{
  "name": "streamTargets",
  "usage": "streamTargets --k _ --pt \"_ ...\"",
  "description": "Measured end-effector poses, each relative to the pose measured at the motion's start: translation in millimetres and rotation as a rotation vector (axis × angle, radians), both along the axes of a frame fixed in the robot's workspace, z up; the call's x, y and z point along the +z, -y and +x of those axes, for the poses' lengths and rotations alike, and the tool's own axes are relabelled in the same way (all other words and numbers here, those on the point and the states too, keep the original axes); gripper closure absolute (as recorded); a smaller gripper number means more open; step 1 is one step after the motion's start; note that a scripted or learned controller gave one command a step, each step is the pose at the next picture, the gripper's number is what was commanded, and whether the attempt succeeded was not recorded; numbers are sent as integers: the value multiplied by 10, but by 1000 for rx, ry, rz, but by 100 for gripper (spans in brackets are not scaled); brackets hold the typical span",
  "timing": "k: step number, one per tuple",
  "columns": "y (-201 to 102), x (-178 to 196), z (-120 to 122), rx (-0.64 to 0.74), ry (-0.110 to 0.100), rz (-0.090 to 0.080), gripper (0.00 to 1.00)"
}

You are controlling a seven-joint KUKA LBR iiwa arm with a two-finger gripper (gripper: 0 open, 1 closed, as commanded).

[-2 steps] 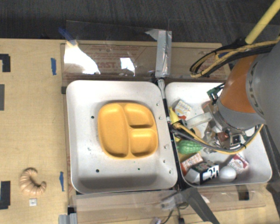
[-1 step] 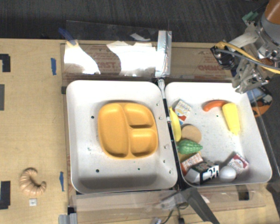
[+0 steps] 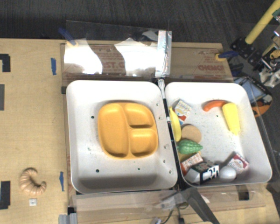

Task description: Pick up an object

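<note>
Yellow oblong toy (image 3: pixel 231 117) lengthwise up-down the right bin (image 3: pixel 212 136), upper end beside orange piece (image 3: pixel 214 105); tool state untellable.

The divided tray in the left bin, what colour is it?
Yellow-orange divided tray, seen in the camera view.

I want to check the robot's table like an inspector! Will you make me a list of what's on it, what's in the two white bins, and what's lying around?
Surface: tan bench bearing two shallow white bins side by side.
Left bin: holds a yellow divided tray, upright, three compartments.
Right bin: toy food, namely a yellow corn cob, an orange carrot, a banana, a brown cookie, a green bumpy vegetable, a white egg and small printed packets.
Clutter: a croissant on the bench, outside the bins; blue tape marks.
Gripper: nothing seen.
Cables: dark wires under the bins' front edge.
Surroundings: dark carpet; clamps and a yellow handle at upper right.
</note>
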State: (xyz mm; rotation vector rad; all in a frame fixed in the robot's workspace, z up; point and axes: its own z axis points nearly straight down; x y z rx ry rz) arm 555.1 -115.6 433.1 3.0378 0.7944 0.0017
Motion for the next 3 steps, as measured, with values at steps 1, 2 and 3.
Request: streamTargets --k 1,2,3 --pt "516 -33 -421 522 -4 2 100" --pt "504 -37 -417 525 -4 2 0" --pt "820 -1656 -596 278 -9 4 0"
